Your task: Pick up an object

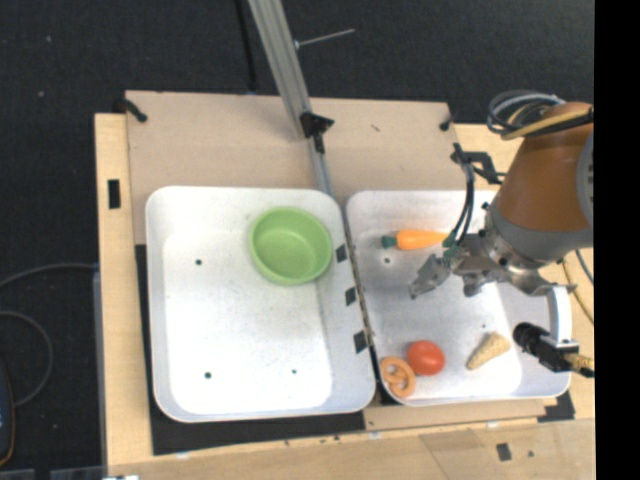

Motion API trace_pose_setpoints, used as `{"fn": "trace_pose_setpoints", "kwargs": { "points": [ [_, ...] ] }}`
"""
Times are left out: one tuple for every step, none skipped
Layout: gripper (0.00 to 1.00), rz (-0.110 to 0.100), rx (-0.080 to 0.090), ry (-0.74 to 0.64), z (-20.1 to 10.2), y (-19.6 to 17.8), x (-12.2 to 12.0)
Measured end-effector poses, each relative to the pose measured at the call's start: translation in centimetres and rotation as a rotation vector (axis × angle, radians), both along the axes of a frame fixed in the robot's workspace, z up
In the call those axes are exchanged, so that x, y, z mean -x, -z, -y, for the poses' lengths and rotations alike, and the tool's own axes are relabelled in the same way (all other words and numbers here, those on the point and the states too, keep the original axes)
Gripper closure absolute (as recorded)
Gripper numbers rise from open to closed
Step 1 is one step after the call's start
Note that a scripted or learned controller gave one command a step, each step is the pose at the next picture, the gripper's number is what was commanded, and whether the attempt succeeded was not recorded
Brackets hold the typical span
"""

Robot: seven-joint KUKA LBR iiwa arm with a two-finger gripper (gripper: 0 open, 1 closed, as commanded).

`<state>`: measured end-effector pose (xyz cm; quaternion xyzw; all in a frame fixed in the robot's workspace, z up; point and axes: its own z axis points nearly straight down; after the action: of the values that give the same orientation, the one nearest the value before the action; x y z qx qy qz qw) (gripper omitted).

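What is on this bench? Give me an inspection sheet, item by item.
Surface: two white bins, left bin and right bin, side by side.
Job's things: green bowl in left bin; carrot, tomato, pretzel, beige wedge in right bin.
Clutter: nothing seen.
Grippers: end effector above right bin, below the carrot, holding nothing.
Cables: cable loop behind the arm.
Surroundings: metal post, dark floor.

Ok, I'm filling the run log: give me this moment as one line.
arm: over right white bin | gripper: above bare floor, holds nothing | orange carrot: beside it, untouched | green plastic bowl: left bin
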<state>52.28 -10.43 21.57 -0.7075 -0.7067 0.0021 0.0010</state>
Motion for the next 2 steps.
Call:
{"fn": "trace_pose_setpoints", "kwargs": {
  "points": [
    [0.0,-0.001,-0.001,0.0,-0.4,6.2,-0.1],
    [0.0,0.003,-0.001,0.001,-0.3,11.2,-0.1]
  ]
}}
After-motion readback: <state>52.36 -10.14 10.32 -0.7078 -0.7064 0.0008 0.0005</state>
